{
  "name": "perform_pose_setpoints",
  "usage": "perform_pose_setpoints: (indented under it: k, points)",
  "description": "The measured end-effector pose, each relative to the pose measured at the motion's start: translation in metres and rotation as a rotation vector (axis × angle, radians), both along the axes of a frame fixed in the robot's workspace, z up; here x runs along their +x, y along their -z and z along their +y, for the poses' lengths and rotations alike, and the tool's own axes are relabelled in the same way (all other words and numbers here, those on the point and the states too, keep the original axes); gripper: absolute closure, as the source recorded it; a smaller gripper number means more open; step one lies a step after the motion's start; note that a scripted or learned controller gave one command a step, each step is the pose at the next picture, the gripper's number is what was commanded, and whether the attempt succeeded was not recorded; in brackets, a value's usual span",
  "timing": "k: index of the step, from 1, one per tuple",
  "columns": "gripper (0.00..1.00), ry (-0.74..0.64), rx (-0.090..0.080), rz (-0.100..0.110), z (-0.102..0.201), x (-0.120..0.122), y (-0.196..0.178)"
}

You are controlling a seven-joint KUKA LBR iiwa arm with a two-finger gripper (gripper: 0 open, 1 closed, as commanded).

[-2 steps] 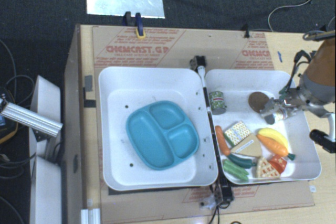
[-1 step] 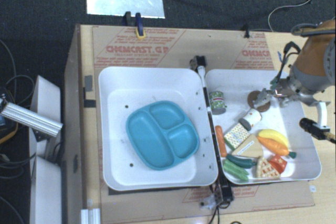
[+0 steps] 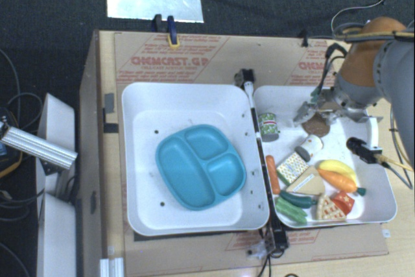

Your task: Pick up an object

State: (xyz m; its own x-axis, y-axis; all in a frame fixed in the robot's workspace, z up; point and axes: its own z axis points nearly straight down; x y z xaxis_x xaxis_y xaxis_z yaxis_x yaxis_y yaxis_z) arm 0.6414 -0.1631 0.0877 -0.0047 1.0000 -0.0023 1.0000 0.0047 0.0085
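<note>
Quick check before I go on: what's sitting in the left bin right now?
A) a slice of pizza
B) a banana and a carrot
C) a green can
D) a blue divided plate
D: the blue divided plate lies alone in the left bin; the food toys are piled in the right bin.

Two white bins [image 3: 139,159] on a tan table [image 3: 194,55] printed with red lettering. Teal divided plate [image 3: 200,167]. Green-labelled can [image 3: 268,126]; orange carrot [image 3: 272,174]; yellow banana [image 3: 337,168]; green-and-white checked block [image 3: 292,167]; red-and-tan lattice waffle [image 3: 329,209]. Grey arm [image 3: 395,71], orange band [image 3: 366,61].
</note>
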Motion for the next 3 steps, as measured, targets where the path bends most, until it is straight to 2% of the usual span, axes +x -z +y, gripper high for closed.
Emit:
perform_pose_setpoints:
  k: [1, 2, 3]
  points:
    - [0.0, 0.002, -0.001, -0.001, -0.007, -0.02, 0.0]
    - [0.0, 0.001, 0.0, 0.004, -0.044, 0.021, 0.002]
    - [0.0, 0.0, 0.0, 0.005, -0.043, 0.021, 0.002]
